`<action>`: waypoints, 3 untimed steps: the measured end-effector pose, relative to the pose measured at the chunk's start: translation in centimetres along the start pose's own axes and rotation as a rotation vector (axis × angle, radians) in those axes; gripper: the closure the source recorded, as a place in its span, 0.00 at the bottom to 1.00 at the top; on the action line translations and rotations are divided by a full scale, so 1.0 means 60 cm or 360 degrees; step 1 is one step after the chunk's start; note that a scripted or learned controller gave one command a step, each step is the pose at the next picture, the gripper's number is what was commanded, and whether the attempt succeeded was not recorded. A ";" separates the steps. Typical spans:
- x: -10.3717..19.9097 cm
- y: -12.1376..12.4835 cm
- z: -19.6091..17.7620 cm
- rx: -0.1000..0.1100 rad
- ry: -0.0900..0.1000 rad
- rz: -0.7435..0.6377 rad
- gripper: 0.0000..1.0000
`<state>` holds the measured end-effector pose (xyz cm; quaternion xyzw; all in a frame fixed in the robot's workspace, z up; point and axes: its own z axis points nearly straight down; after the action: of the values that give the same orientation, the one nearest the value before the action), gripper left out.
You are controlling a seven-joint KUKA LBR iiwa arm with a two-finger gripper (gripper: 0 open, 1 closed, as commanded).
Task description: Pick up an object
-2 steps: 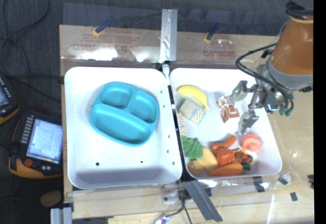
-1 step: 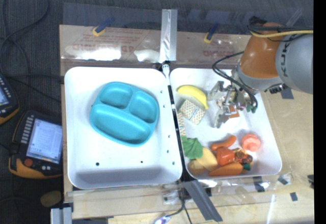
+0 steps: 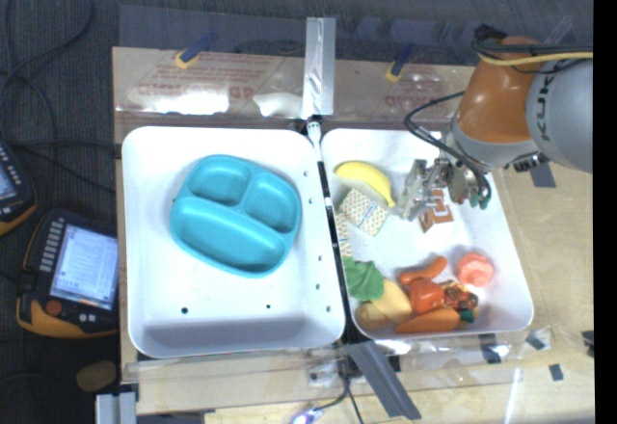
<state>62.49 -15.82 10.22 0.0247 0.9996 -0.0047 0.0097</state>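
Note:
My gripper (image 3: 424,193) hangs low in the upper middle of the right bin (image 3: 511,263), below the arm's orange band (image 3: 492,104). A small brown and white piece (image 3: 441,213) lies right beside it; whether they touch is unclear. Just left of the gripper lie a yellow banana (image 3: 366,179) and a checkered beige block (image 3: 364,212). Toy foods crowd the bin's near end: a green leafy piece (image 3: 362,278), a yellow piece (image 3: 386,302), a red pepper (image 3: 426,295), orange carrots (image 3: 424,321) and a pink round piece (image 3: 474,269).
The left bin (image 3: 145,306) holds a blue divided plate (image 3: 236,215). A raised divider (image 3: 326,220) runs between the two bins. A tablet and cables (image 3: 72,268) lie on the floor at far left.

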 end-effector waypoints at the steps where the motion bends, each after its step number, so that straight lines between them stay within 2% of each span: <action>1: 0.044 -0.001 -0.310 -0.0011 0.0024 0.0177 1.00; 2: -0.015 0.017 -0.227 -0.0011 0.0029 0.0204 1.00; 3: 0.032 -0.098 -0.131 -0.0011 0.0028 -0.0002 1.00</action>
<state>60.13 -21.54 18.09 0.0240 0.9997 -0.0010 0.0011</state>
